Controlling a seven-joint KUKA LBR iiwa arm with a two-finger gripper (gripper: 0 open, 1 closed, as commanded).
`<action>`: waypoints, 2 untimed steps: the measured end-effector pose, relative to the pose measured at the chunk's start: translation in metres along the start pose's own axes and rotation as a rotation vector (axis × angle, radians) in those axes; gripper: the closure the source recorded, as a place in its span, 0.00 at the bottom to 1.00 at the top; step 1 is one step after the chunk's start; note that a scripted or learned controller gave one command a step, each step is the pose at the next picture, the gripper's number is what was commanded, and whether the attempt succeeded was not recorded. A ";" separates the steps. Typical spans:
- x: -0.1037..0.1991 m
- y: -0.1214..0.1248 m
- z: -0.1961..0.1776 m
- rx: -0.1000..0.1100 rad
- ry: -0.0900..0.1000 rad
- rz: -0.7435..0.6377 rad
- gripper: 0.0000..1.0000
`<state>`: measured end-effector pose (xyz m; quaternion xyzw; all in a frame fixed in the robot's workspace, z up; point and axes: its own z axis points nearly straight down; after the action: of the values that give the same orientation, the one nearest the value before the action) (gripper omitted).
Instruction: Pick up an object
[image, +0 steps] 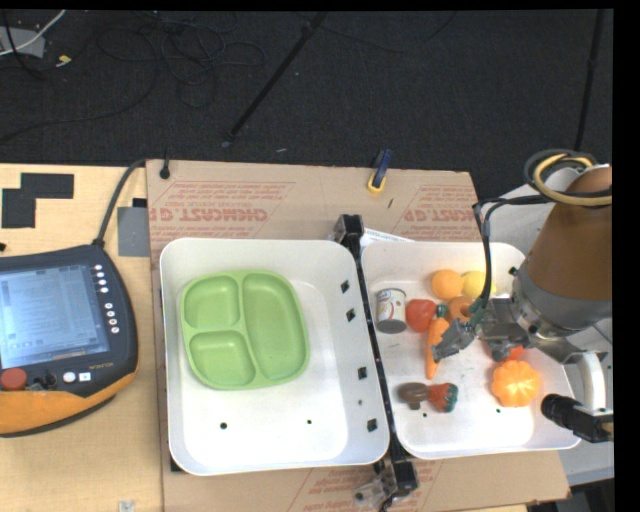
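Worktop: pale wood-toned board at the near left; a brown printed cardboard sheet lies under both bins.
Left bin: shallow, white, smooth plastic with rounded corners, just left of the right bin, the two joined along a black clipped seam.
Green tray: matte lime plastic, rounded, three compartments, lying flat inside the left bin.
Right bin: same white plastic; the landmark for what follows.
Near part of right bin: a ribbed orange pumpkin-like toy toward its right; a small brown-and-red item near its middle.
Hand: dark metal, low over the right bin's middle; whether the fingers are apart or together, I cannot tell. A slim carrot lies just beside it.
Far part of right bin: small white can, red fruit, orange and yellow round fruit.
Arm: orange band and grey body over the right bin's right edge.
Pendant: grey-and-orange with screen, well left of the bins.
Room: dark carpet with cables beyond the cardboard.
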<state>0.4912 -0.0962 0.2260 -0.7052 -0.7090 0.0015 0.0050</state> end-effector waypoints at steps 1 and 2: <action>0.003 0.020 0.145 -0.007 -0.005 0.006 0.00; 0.000 0.019 0.127 -0.006 -0.003 0.014 1.00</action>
<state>0.5093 -0.0958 0.0984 -0.7103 -0.7039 0.0003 0.0018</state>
